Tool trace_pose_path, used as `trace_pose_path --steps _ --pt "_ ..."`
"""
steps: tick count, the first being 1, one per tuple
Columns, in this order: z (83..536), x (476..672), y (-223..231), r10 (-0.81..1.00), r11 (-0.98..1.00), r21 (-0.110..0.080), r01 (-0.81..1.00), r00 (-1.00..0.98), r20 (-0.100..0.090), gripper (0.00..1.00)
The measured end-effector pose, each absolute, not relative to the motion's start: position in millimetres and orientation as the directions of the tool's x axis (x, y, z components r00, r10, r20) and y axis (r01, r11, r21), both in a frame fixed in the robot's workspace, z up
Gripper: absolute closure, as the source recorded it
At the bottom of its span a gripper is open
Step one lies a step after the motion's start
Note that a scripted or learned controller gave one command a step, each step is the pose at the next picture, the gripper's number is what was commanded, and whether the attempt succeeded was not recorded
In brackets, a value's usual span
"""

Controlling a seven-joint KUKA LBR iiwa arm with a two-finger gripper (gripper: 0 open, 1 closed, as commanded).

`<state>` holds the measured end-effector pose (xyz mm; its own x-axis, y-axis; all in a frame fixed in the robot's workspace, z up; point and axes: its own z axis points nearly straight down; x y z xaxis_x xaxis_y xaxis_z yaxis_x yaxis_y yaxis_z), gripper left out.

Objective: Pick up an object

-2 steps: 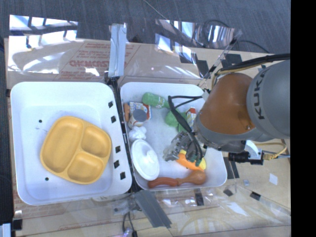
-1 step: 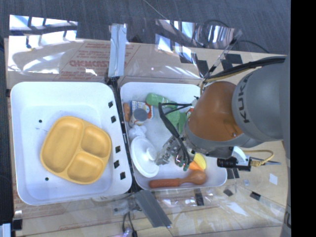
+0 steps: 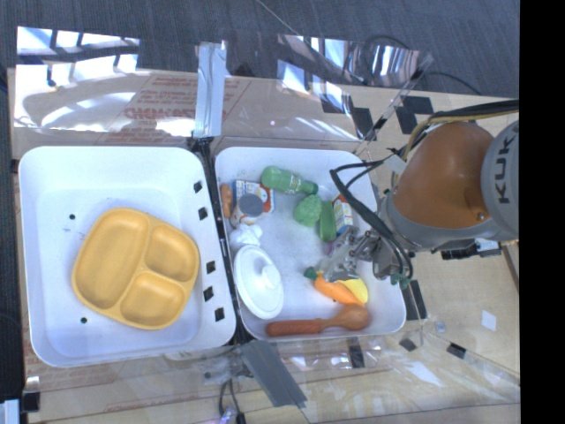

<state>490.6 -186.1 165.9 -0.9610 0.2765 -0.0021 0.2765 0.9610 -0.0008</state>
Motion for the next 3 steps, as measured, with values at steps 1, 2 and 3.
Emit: trace_pose_path --steps 1,2,3 --pt "148 503.3 -129 0.092 0.996 0.001 0.092 -0.996 0.001 1.00" --pt "163 496.6 -204 -0.484 0.875 -0.002 -0.484 -0.875 -0.002 1.00" --pt "163 496.8 -203 -0.485 0.875 -0.001 -0.485 -0.875 -0.002 0.00"
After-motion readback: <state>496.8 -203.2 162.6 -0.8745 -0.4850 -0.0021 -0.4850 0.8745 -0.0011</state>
